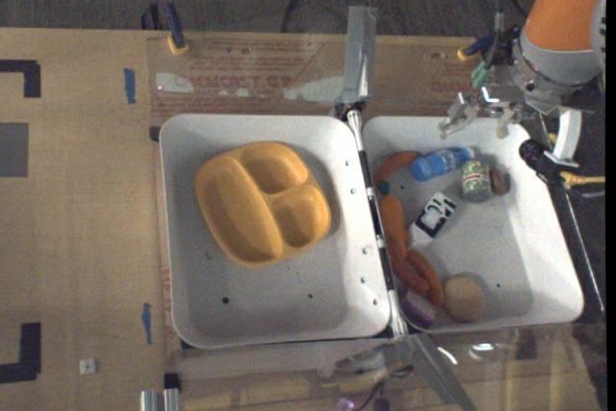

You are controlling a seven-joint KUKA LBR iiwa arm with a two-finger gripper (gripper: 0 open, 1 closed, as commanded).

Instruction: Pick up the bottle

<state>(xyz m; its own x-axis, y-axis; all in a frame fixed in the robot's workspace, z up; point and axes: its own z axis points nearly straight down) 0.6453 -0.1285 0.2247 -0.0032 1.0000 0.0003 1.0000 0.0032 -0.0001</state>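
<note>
small plastic bottle (441,163): blue, pale cap
divided plastic plate (263,202): yellow
two shallow bins (183,236): white
small box (435,215): black-and-white pattern
round can (474,179): green
sausage links (404,250): orange-red

The right bin (539,250) has open white floor across its centre and right side. Its left edge is crowded: the blue bottle (441,163) lies tilted near the top with a small green can (474,179) just beside its cap end, a black-and-white block (435,214) below it, and sausages (402,245) along the dividing wall. A tan ball (464,296) sits near the front wall.
</note>
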